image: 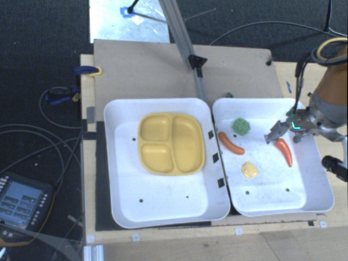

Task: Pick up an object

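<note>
hovering with fingers spread wide, the pincer (pixel 284 132) sits just above the red chili pepper (pixel 284 151), which looks light, smooth, likely slippery; best gripped across its thicker upper half.

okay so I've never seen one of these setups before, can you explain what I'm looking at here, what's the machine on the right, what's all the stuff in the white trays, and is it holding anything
This is one photo from a camera fixed above a workbench, looking down at a slant. The grey and orange machine on the right is a robot arm; its gripper is the two-finger claw at its tip. Two shallow white bins sit side by side. The left bin holds a yellow divided plate. The right bin holds toy food: a green broccoli piece, a sausage, a small pale yellow piece and a red-orange carrot or pepper. The gripper hovers just above that last item. I see nothing held between its fingers.
</note>
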You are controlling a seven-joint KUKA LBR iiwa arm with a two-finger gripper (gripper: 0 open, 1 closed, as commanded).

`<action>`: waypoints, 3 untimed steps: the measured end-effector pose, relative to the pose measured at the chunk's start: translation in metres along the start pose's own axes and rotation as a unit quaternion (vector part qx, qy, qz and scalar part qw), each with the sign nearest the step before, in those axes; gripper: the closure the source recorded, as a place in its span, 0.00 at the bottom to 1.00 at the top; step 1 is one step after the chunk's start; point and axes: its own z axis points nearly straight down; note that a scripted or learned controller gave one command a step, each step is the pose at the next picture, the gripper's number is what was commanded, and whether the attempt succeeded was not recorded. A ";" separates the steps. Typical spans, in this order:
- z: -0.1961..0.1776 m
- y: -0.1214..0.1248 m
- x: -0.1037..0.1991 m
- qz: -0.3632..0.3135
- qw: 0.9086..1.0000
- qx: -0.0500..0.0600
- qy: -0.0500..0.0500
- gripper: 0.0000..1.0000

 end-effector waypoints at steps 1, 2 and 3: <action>0.048 -0.004 0.009 0.001 1.000 0.002 0.000 0.00; 0.111 -0.002 0.010 0.001 1.000 0.002 0.000 0.00; 0.120 -0.002 0.011 0.002 1.000 0.001 0.000 0.00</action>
